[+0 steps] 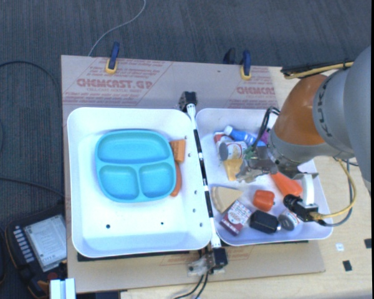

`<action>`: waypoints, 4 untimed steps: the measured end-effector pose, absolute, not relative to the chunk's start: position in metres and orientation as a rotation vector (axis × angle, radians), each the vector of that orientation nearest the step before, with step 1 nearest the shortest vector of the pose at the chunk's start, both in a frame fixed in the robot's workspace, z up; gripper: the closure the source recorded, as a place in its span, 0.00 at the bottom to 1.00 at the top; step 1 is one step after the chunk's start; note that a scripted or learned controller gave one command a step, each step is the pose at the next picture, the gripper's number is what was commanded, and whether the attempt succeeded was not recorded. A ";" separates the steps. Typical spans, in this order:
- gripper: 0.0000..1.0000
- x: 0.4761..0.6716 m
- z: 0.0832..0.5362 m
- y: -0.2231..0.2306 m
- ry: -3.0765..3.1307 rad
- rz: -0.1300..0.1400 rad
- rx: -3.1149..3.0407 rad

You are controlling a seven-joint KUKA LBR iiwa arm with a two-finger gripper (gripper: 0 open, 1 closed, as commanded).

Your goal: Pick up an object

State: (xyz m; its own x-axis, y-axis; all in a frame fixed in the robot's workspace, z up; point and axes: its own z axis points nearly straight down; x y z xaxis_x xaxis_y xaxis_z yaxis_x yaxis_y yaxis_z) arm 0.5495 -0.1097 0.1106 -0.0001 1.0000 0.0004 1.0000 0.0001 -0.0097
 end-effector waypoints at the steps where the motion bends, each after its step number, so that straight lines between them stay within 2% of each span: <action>1: 0.00 0.549 0.110 -0.110 -2.217 0.010 -2.216; 2: 1.00 0.549 0.118 -0.109 -2.215 0.014 -2.214; 3: 0.00 0.549 0.118 -0.109 -2.215 0.014 -2.214; 4: 1.00 0.549 0.125 -0.109 -2.213 0.017 -2.211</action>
